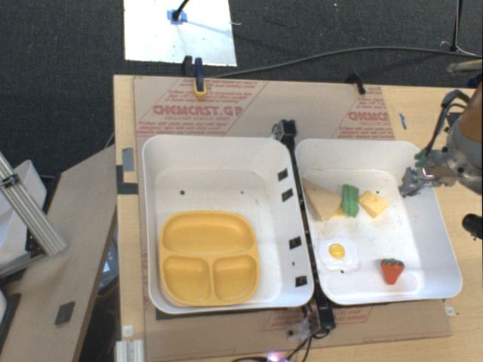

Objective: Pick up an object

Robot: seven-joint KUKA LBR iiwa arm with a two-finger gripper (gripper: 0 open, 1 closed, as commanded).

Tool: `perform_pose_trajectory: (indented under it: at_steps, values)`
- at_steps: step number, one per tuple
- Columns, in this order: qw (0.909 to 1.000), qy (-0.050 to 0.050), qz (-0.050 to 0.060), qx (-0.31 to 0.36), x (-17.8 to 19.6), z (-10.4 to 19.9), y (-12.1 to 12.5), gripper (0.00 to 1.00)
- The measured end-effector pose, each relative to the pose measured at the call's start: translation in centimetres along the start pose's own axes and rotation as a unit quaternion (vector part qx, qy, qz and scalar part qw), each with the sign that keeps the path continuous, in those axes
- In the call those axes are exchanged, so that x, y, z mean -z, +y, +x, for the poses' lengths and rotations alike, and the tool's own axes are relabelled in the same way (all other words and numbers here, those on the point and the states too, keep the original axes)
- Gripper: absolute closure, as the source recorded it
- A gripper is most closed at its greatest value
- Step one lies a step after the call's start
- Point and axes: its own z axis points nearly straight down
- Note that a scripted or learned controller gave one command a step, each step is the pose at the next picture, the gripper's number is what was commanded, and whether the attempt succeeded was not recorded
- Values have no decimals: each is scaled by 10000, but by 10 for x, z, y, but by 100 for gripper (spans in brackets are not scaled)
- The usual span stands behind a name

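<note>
Over the right bin's [445, 259] far right edge the arm enters, wrist low, gripper [411, 181] pointing left across the rim; whether it is open or closed cannot be told, and nothing shows in its grasp. Right bin contents: tan wedge [321, 200], tip toward the far side; green block [350, 200], long axis running near to far, touching the wedge; yellow cheese cube [373, 204] just beside; fried egg [337, 253]; strawberry [392, 270], tip toward the near edge. Left bin [219, 157] bears a yellow divided tray [209, 259].
</note>
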Motion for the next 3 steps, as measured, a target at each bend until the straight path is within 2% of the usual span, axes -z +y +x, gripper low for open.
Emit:
perform_pose_trajectory:
  at_steps: [1, 3]
  values:
    - [10000, 1, 6, 3, 44, -3, 3, 100]
    - [10000, 18, 28, 23, 32, 84, -8, 100]
